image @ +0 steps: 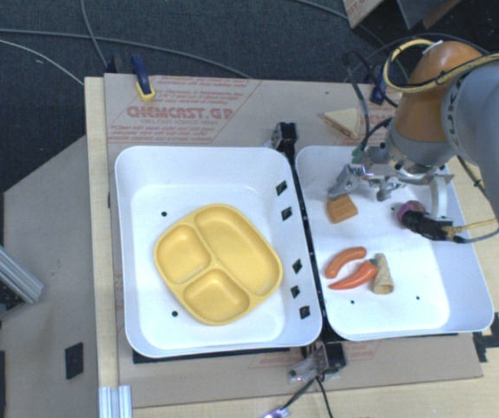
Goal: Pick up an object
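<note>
Yellow tray (218,264) in left bin (136,177).

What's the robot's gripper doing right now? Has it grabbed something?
Gripper: low in the right bin, just above the brown block; nothing seen between its fingers; open or shut cannot be told.

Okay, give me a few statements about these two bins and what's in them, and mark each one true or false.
1. The yellow divided plate lies in the left bin. True.
2. The orange chili pepper lies on the yellow divided plate. False: it lies in the right bin.
3. The gripper hangs over the right bin. True.
4. The brown block sits in the left bin. False: it is in the right bin, near the gripper.
</note>
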You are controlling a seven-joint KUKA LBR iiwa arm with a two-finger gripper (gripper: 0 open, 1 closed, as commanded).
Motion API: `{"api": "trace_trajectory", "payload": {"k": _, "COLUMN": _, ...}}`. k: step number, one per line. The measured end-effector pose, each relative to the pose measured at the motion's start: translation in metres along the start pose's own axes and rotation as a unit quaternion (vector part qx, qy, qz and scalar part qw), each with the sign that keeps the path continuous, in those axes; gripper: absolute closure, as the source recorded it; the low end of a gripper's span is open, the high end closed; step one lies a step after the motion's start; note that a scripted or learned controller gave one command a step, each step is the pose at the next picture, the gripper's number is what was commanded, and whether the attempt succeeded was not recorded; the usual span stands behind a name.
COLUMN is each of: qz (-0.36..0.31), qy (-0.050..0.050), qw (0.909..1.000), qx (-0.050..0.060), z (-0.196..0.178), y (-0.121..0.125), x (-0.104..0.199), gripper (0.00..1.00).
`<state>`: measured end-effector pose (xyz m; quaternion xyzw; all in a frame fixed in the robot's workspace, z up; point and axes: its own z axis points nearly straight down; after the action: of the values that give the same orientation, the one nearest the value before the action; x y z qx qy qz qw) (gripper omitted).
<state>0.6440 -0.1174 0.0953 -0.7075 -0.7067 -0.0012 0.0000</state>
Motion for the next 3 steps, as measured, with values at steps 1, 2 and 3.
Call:
{"api": "trace_trajectory", "payload": {"k": 1, "qz": -0.001, "qy": 0.000, "qw": 1.0000, "qx": -0.004, "z": -0.016, "y": 0.003, "x": 0.001, "gripper": 1.00}}
{"api": "trace_trajectory", "payload": {"k": 2, "qz": -0.001, "qy": -0.002, "qw": 1.0000, "qx": -0.003, "z": -0.078, "y": 0.007, "x": -0.007, "gripper": 1.00}}
{"api": "trace_trajectory", "payload": {"k": 3, "qz": -0.001, "qy": -0.002, "qw": 1.0000, "qx": -0.003, "z": -0.134, "y": 0.009, "x": -0.007, "gripper": 1.00}}
